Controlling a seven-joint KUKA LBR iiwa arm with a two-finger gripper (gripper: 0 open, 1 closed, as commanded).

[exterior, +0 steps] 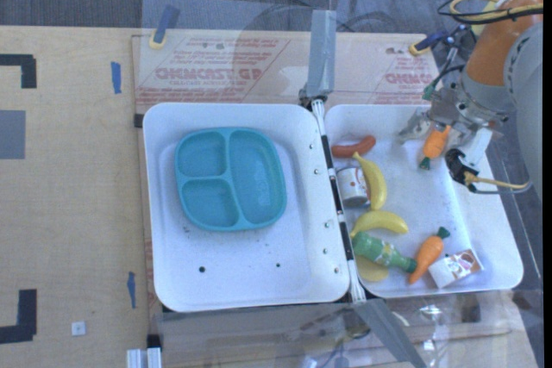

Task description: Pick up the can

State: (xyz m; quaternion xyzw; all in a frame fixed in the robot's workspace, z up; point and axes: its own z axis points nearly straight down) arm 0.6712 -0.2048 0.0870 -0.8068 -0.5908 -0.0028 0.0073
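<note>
Left bin [172, 271]: a teal divided plate [231, 178] was seen lying in it, toward the far side.
Can [351, 185]: it was found in the right bin [483, 211], close against the left wall, on its side, between the sausage [354, 146] and the bananas; the upper banana [376, 180] was touching it or lay just beside it.
Other contents of the right bin: a second banana [381, 223], a green bottle [383, 252], a carrot [426, 255] and a small carton [454, 267] were gathered toward the near side.
Progress: the can was judged untouched; nothing of the pick was done, and the approach, grasp and lift were all left.
Gripper [435, 138]: it was held at the far right of the right bin, well apart from the can; a second carrot [434, 144] was seen at its tip, apparently between the fingers, which were closed about it as far as could be told.
Arm [509, 56]: it was reached in from the right, wrist pointed down and to the left, the orange band above.
</note>
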